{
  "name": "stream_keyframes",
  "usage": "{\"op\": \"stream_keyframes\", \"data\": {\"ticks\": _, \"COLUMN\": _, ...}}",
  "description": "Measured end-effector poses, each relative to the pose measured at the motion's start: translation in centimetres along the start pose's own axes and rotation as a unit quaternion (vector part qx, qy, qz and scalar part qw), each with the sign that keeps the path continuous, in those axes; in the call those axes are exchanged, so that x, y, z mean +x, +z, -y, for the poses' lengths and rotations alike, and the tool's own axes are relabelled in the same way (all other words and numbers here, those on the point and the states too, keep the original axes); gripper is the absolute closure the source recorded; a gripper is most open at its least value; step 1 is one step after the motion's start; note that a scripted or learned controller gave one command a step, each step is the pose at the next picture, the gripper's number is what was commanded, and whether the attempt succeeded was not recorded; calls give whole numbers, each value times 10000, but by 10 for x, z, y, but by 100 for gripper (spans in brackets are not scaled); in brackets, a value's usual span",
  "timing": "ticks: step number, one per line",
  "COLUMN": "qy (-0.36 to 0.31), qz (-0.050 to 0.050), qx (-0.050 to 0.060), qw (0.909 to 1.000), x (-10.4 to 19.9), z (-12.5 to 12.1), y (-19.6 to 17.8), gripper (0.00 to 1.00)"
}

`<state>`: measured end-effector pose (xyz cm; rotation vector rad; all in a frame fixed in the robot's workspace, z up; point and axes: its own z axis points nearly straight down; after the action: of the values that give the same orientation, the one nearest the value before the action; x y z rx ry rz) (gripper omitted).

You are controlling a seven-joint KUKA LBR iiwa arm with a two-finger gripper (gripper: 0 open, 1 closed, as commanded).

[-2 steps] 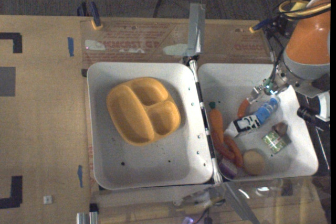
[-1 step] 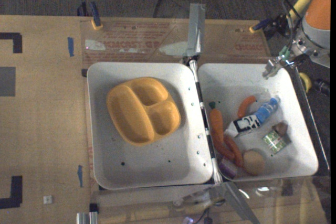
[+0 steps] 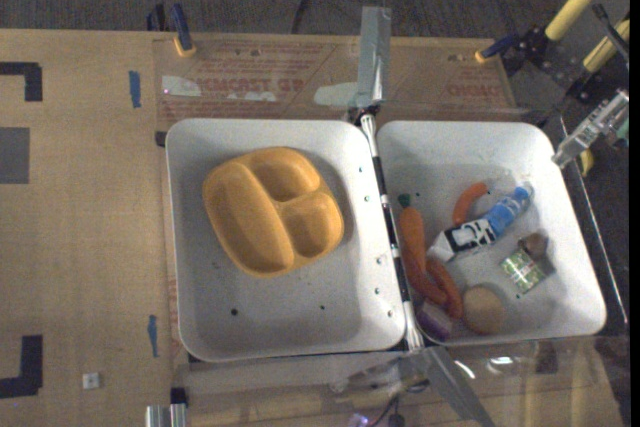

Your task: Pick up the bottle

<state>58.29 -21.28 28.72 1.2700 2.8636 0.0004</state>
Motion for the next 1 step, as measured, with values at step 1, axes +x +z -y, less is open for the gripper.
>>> {"op": "stream_keyframes", "data": {"ticks": 1, "qy": 1462, "qz": -31, "qx": 19, "qw": 9892, "x": 40, "z": 60, "y": -1, "gripper": 100}}
